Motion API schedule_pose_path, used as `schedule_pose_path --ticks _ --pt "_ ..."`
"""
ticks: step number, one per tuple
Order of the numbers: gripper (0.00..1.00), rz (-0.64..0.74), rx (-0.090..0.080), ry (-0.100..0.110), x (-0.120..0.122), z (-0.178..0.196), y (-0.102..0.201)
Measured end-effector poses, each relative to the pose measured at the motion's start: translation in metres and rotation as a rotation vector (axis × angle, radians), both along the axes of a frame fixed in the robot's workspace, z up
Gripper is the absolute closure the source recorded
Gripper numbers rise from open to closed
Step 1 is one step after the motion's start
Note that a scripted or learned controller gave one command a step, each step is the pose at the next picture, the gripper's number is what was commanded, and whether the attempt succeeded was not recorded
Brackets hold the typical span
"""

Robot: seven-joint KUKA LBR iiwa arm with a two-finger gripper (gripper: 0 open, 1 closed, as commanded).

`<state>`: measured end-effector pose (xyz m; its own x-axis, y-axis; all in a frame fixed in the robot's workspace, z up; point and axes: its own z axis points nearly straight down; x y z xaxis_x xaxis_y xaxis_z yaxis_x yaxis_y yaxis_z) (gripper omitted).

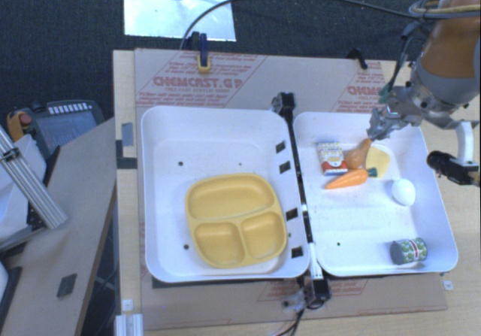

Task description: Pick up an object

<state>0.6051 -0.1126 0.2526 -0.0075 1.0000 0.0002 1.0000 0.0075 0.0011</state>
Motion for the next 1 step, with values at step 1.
schedule_pose_path --ticks 1 --pt "1.0 0.002 0.002 0.001 -0.0107 -0.0158 0.054"
